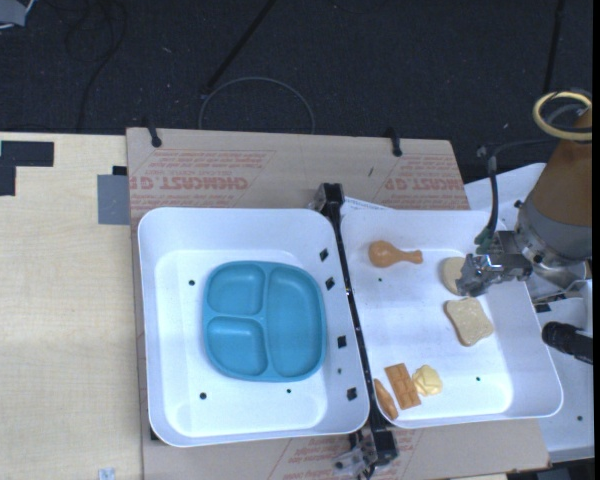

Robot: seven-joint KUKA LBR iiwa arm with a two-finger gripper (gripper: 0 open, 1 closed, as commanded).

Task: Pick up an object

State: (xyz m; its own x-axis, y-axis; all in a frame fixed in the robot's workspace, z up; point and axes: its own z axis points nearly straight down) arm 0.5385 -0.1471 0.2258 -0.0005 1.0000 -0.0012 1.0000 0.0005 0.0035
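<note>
My gripper (475, 276) hangs low over the right bin (525, 393), near its far right side. It sits right beside a round beige piece (450, 272), touching or overlapping its right edge. A slice of toast (468, 321) lies just below the gripper. A tan drumstick (393, 255) rests to the left, near the bin's back. At the front of the bin lie an orange cracker (402, 386), a thin orange stick (384, 398) and a yellow lump (428, 379).
The left bin (170, 268) holds a blue divided plate (263, 320). A black divider (345, 303) runs between the bins. The grey arm with its orange band (565, 183) comes in from the right. Cardboard (280, 173) lies under both bins.
</note>
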